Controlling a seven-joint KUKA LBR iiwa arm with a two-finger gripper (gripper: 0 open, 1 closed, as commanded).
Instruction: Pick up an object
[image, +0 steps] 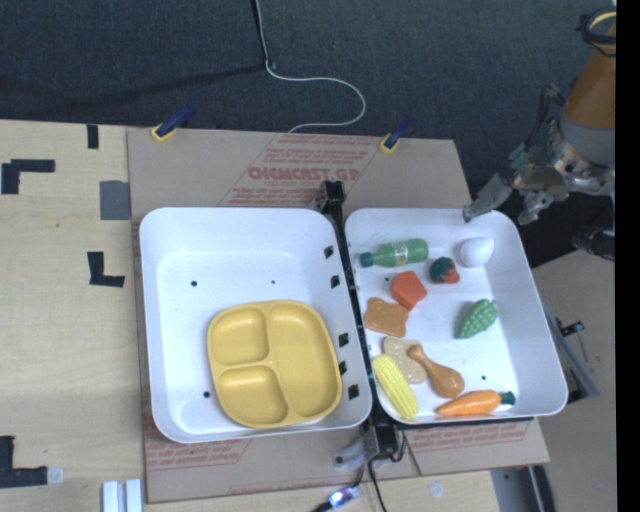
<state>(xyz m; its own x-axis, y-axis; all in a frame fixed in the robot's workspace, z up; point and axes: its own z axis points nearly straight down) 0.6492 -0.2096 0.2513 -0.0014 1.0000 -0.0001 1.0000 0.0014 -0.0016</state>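
In the left bin (170, 240) I see a yellow plastic plate (272, 362) with three compartments, smooth and rounded. In the right bin (535, 300) lie toy foods: a ridged corn (395, 387), a green bottle (394, 253), an orange carrot (470, 403), a smooth white egg (475, 250). The jaws (510, 195) hang at about 1 o'clock from the egg, just outside the bin's rim, and they stand apart with nothing between them.

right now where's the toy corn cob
In the camera view, the toy corn cob lies in the right bin, in its near-left corner by the divider, just left of the toy drumstick and across the divider from the yellow divided plate.
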